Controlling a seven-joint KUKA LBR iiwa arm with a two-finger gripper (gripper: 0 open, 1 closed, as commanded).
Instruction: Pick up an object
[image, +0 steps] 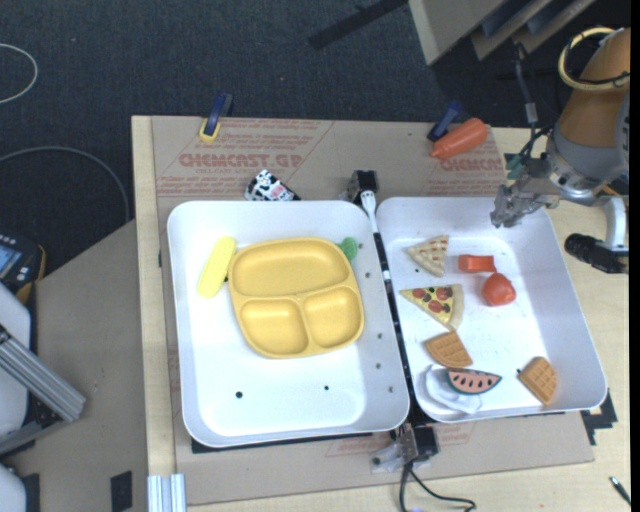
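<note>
hand (512, 212) over right bin (570, 300) far edge | grip state: cannot tell, too small | nearest: red block (476, 264), apparently untouched

Tool (512, 214) above right bin's (570, 300) far edge, toy food below.

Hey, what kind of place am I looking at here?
Probably a robot lab's grasping test bench, not a kitchen: a grey and orange robot arm reaches over two shallow white bins clamped to a board, holding plastic toy food such as a pizza slice and a yellow divided plate.
</note>
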